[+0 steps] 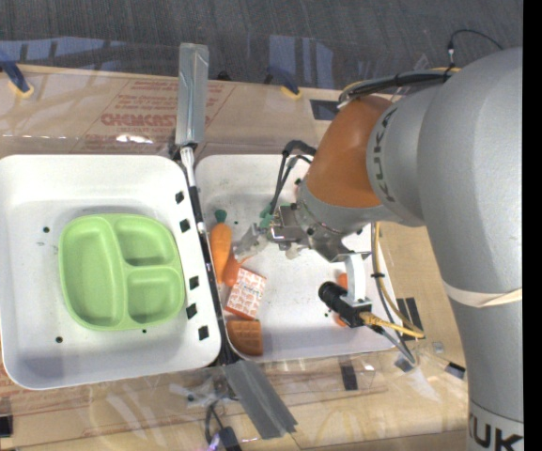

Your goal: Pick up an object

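Robot arm hangs over crowded right bin (289, 346), pick not yet made

The gripper (252, 242) sits low among toy food — a carrot (221, 252) touching or just beside its tip, a red-and-white checked packet (245, 294) just below it, and a brown waffle-like piece (244, 336) further below against the bin's near wall; whether its fingers are apart or together I cannot tell, and nothing shows clamped between them. The likely trouble: the carrot lies tight along the divider (198, 252) between the bins, so a close could pinch the wall or roll the carrot away, or snag the packet instead. Beyond the divider, well apart from the gripper, the left bin (17, 346) holds a green sectioned plate (120, 271). Both bins rest on a bench (64, 101) under taped clear sheeting, with grey carpet (83, 7) behind.
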Available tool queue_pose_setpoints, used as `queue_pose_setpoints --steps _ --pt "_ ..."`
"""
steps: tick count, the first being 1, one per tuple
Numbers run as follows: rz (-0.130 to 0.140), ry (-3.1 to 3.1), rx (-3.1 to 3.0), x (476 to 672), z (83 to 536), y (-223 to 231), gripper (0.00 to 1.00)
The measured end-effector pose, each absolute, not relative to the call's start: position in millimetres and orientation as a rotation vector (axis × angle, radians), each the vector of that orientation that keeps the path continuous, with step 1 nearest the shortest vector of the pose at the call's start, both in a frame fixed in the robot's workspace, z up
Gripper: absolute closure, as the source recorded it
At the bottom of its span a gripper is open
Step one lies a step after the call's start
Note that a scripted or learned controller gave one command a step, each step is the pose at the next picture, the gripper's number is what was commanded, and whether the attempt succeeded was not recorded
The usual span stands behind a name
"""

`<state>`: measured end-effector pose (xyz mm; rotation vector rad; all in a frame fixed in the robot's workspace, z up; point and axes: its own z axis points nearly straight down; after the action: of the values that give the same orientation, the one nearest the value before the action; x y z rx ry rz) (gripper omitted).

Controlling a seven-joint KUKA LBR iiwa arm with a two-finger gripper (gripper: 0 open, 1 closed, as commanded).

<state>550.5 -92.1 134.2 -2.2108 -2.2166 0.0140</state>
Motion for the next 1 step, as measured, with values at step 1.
queue_pose_setpoints --steps 1 --pt "-0.008 -2.256 -2.186 479.2 94.3 -103.0 0.00"
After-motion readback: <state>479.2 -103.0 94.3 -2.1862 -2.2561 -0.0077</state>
